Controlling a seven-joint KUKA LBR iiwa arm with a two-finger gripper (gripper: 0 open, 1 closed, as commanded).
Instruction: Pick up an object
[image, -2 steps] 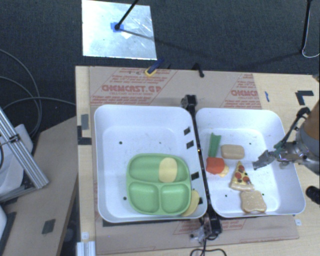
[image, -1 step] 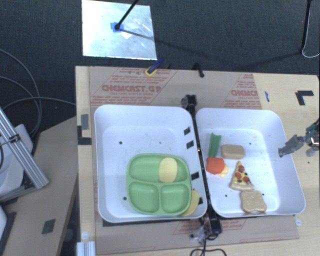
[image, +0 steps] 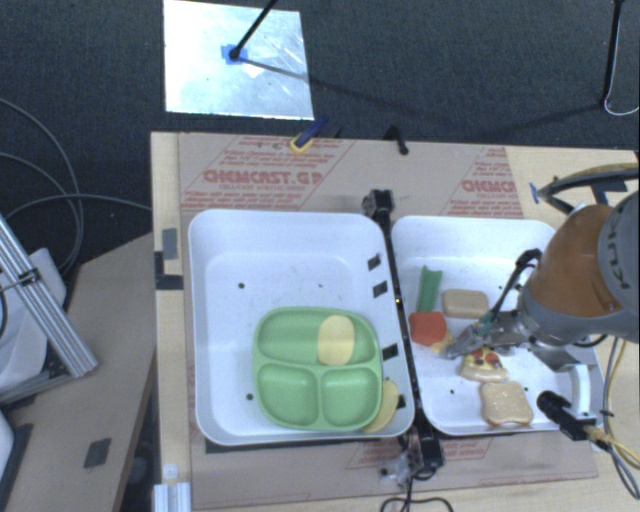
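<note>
The right bin (image: 470, 240) holds several toy foods: a green stick (image: 429, 288), a red piece (image: 428, 327), a tan block (image: 464, 302), a small pizza-like slice (image: 483, 368) and a toast-shaped piece (image: 505, 403). My gripper (image: 462, 345) hangs low in this bin, just right of the red piece, below the tan block and above the pizza-like slice. The grey arm with its orange band (image: 580, 270) reaches in from the right and covers the bin's right side. I see nothing held by the gripper.
In the left bin (image: 230, 300) lies a green divided plate (image: 290, 390) with a yellow piece (image: 336, 340) in its upper right compartment. Another yellow piece (image: 386, 405) lies against the plate's lower right rim. A black divider (image: 392, 300) separates the bins.
</note>
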